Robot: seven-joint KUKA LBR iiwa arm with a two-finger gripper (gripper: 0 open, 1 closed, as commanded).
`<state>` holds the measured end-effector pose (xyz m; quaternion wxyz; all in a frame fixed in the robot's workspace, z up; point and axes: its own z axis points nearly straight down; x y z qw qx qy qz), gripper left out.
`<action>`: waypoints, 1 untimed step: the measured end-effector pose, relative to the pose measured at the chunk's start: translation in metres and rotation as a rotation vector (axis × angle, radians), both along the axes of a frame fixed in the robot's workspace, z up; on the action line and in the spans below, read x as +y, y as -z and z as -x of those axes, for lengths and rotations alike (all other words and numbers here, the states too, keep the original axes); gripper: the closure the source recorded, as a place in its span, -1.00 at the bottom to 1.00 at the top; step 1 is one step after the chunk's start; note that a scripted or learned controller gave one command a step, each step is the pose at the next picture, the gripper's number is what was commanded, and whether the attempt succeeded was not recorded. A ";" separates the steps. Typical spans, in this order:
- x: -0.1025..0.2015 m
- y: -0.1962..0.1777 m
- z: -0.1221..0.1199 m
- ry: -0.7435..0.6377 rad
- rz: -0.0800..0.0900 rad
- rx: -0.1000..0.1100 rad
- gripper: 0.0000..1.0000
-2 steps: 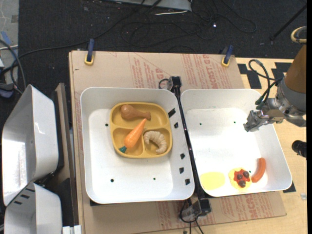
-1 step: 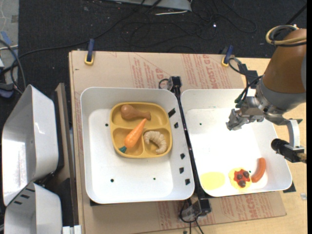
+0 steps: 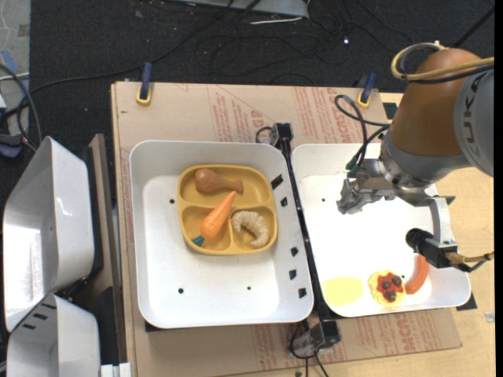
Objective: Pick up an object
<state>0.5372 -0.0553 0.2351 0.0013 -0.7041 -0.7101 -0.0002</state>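
Note:
My gripper hangs over the upper left part of the right bin, above bare white floor, with nothing seen in it. Along that bin's front edge lie a flat pale-yellow disc, a small round tart with red and dark toppings and an orange-red sausage. In the left bin a yellow divided plate holds a brown drumstick, an orange carrot and a pale shrimp.
The grey and orange arm comes in from the right above the right bin's back edge. A black divider runs between the bins. Yellow clamps hold the board. White tubs stand at the left.

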 end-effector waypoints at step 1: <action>0.053 0.012 -0.006 0.001 0.001 0.000 1.00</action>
